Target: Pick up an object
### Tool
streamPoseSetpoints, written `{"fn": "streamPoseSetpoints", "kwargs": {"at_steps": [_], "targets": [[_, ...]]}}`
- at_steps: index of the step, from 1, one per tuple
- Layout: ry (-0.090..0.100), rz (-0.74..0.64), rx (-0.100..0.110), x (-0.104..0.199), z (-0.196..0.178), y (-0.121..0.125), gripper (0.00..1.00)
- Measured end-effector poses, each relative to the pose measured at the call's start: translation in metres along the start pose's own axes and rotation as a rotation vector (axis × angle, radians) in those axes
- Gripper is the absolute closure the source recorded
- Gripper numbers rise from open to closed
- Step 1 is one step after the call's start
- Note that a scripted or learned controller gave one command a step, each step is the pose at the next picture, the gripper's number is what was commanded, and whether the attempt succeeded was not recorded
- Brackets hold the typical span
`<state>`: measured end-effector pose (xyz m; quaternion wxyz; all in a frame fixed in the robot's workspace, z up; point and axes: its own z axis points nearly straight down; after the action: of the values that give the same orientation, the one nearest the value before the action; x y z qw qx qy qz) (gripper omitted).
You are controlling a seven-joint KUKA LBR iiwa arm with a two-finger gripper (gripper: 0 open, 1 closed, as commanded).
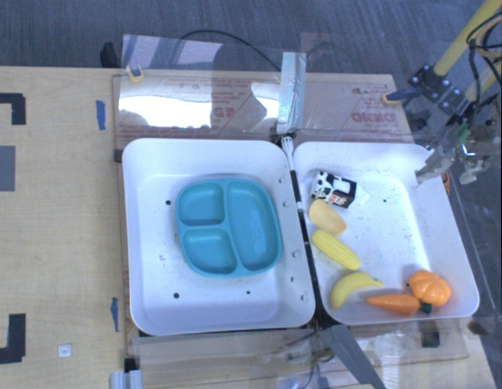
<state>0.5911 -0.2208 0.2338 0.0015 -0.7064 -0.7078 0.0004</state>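
Carrot [393, 302] lower right of frame, in right bin [397, 209], long axis near horizontal, tip pointing left, beside orange pumpkin [430, 288]. Banana [351, 286], corn [335, 250] diagonal, just above. Blue divided plate [228, 225] in left bin [146, 241]. Gripper [445, 156] at right bin's upper right corner; finger state indiscernible.

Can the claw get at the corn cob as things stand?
Probably yes. The corn cob lies uncovered in the right bin, just touching its neighbours, with nothing above it; the claw sits over that bin's far right corner.
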Motion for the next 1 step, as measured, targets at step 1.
{"fn": "streamPoseSetpoints", "kwargs": {"at_steps": [1], "targets": [[0.001,0.328,0.006,-0.0018,0.0590,0.0196,0.00]]}}
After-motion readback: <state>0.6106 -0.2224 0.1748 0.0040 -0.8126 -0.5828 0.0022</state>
